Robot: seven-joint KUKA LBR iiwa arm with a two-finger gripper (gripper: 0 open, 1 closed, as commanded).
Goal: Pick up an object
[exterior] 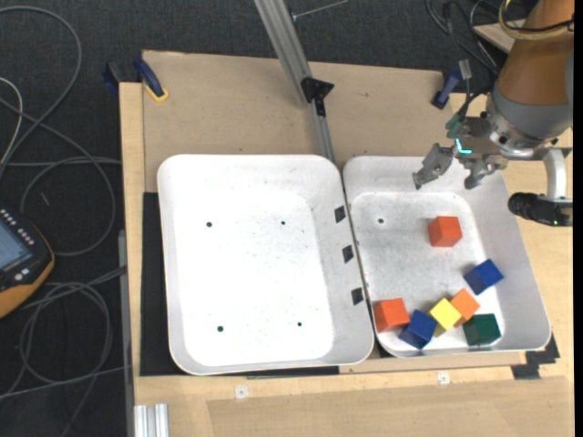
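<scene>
You have the wooden bench (228, 107) carrying 2 shallow white bins side by side: the left bin (182, 244) and the right bin (401, 189). The grey arm (537, 62), with its orange band, reaches in from the right, above the right bin's far edge. Its gripper (453, 167) hangs over the far end of that bin with its 2 fingers spread apart and nothing between them.

Your objects all lie in the right bin. A red-orange block (444, 231) sits alone near the middle, just below the gripper but apart from it. A blue block (485, 275) lies by the right wall. Along the near edge you see a cluster: an orange block (392, 313), a second blue block (419, 328), a yellow block (445, 314), a smaller orange block (465, 303) and a green block (482, 330).
</scene>
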